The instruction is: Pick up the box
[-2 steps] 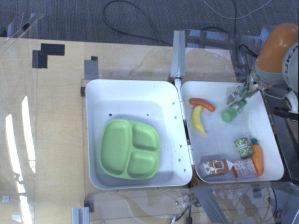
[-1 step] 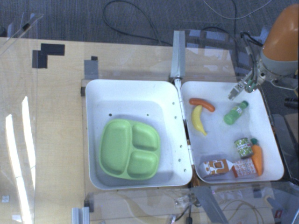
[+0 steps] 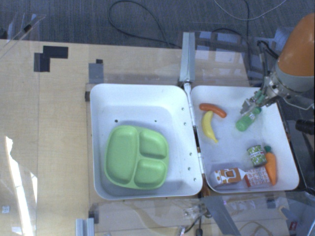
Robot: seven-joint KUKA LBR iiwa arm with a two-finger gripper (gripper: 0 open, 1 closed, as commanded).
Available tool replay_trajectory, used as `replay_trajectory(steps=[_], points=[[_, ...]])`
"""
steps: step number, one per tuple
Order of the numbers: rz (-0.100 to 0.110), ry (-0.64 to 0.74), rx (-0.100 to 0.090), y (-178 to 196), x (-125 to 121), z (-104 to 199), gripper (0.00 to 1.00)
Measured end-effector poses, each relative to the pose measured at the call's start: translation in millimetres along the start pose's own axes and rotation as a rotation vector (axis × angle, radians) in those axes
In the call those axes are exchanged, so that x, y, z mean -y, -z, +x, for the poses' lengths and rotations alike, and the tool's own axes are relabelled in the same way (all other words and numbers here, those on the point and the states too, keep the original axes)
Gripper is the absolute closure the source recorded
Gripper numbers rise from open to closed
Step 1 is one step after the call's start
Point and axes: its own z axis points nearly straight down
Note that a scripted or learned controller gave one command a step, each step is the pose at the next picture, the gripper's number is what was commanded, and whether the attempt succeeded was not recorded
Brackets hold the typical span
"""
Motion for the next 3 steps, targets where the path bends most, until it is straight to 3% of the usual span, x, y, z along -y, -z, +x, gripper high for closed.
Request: replay_trajectory(steps=[1,2,3], points=[[0.0,-0.001,0.0,0,0,0,0.0],[-0.006,0.204,0.004,-147,46,44,0.0],[-0.01,0.204,0.004,-138,44,44,1.0]])
